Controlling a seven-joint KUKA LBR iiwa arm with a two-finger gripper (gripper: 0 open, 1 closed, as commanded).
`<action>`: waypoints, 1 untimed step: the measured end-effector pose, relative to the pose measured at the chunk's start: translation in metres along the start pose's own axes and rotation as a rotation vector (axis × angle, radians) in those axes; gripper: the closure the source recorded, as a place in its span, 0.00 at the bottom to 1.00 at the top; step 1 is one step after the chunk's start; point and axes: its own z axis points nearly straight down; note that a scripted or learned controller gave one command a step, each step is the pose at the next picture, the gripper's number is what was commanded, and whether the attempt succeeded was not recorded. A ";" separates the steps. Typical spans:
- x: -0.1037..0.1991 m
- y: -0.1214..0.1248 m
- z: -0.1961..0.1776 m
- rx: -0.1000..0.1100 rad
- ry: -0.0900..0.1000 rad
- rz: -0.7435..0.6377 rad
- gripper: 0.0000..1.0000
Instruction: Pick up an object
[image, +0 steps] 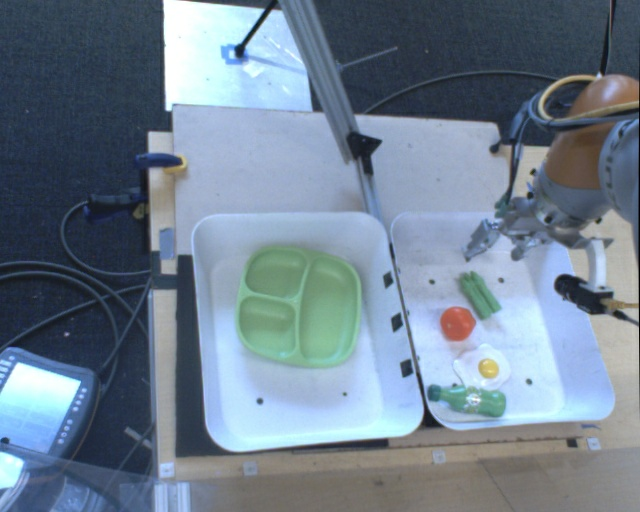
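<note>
The right bin (575, 340) holds a green bean-like piece (480, 295), a red tomato (458, 322), a fried egg (483, 368) and a green bottle (468, 400) lying on its side near the front edge. My gripper (500, 245) hangs over the bin's back part, above and behind the green piece. Its fingers (479, 243) are spread open with nothing between them.
A green divided plate (300, 305) lies in the left bin (220, 400). A slanted metal pole (340, 110) crosses the bench behind the bins. The arm's orange band and grey wrist (590, 150) stand over the right bin's back right corner.
</note>
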 end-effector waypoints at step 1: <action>0.000 0.000 0.052 0.001 0.000 0.001 0.00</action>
